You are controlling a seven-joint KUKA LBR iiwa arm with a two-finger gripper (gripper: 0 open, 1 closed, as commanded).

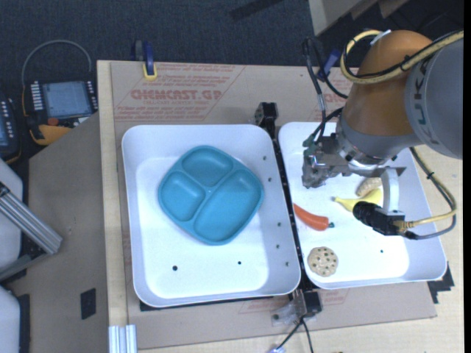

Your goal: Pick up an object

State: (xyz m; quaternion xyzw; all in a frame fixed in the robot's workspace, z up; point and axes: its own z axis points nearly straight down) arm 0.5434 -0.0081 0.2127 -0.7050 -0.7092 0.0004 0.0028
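Claw low in right bin, above pepper; open or closed, can't tell. Approach step. Next: drop onto pepper, close, lift.

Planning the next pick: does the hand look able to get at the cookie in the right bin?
Probably yes. The cookie lies alone on bare bin floor, apart from the red pepper, and the hand is over the same bin.

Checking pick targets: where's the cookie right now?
The cookie lies in the right bin, near its front left corner, just below the orange pepper.
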